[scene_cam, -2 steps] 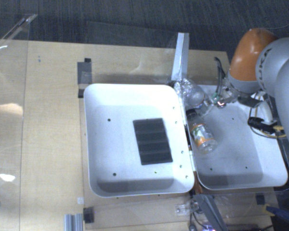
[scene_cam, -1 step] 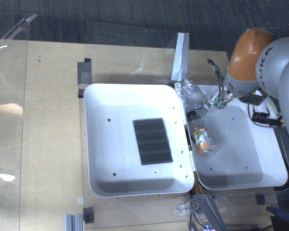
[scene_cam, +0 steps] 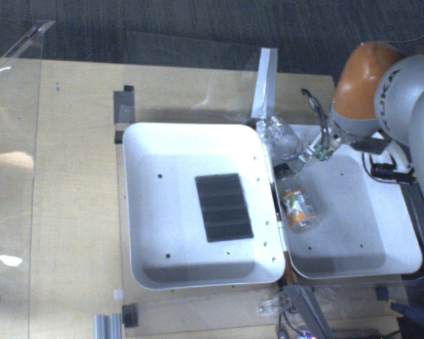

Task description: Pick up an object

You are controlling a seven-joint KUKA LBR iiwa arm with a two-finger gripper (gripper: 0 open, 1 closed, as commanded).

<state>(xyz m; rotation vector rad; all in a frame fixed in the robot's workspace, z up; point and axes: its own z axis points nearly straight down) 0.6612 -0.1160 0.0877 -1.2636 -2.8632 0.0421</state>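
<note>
In the right bin [scene_cam: 381, 217], near its left wall, we see a small clear bottle [scene_cam: 297, 205] with an orange label lying on its side. Our gripper [scene_cam: 283, 143] sits just above it at the bin's upper-left corner; we cannot tell its grip. A dark ribbed pad [scene_cam: 224, 207] lies in the left bin [scene_cam: 148, 189].

Arm pose: reaching in from the right, wrist lowered.
The grey arm [scene_cam: 410, 97] enters at the right edge of the camera view, its orange band [scene_cam: 360, 80] sitting directly above the wrist. From the band the wrist slants down and to the left to the gripper [scene_cam: 286, 162]. Cables loop beside the wrist, right of the tool.
</note>
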